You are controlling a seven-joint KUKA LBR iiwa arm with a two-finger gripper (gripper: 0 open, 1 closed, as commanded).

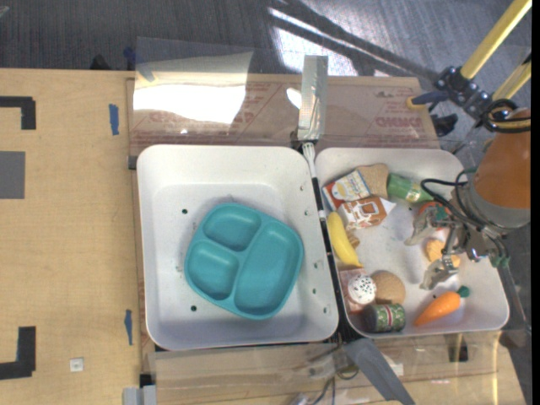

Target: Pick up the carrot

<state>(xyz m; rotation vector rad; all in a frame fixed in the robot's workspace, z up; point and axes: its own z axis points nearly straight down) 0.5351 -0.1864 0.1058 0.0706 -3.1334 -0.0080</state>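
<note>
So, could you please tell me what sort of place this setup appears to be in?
Most likely a robotics lab test bench, not a kitchen. Two white bins sit side by side on a plywood bench, a grey and orange arm reaches in, and the food, like the carrot and banana, looks like toys.

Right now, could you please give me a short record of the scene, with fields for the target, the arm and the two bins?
target: carrot, lying in the right bin's near right corner
gripper: above the right bin, just beyond the carrot, not holding it
right bin: carrot, banana, small can, other small items
left bin: teal divided tray
</note>
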